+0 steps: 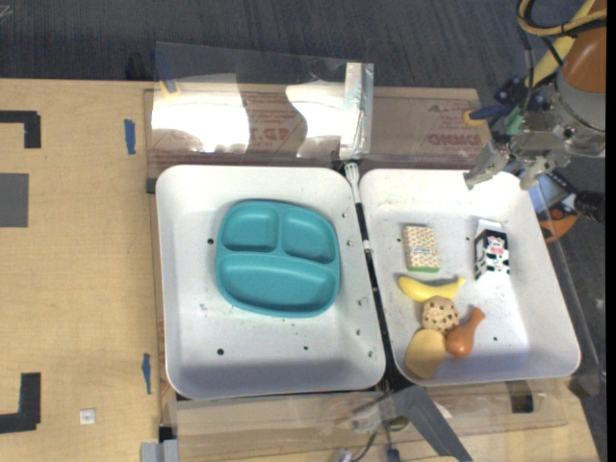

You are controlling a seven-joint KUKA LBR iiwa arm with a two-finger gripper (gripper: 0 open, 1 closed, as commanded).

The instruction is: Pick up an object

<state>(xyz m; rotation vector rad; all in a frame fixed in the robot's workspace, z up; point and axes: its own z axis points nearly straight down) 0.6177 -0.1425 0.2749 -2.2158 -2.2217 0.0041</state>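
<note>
A teal, three-section plastic plate lies in the left white bin. In the right white bin, a small patterned cracker box looks light and stiff, best pinched across its narrow sides; the yellow toy banana beside it seems slippery. I cannot tell how the gripper at the far rim is set.

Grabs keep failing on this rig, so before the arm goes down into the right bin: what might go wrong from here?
1. The banana, cookie, drumstick and the yellow piece lie bunched and touching; a grab there may catch two things or push them apart.
2. The milk carton sits near the right bin's far wall, so the gripper, now over that bin's back rim, could clip the wall.
</note>
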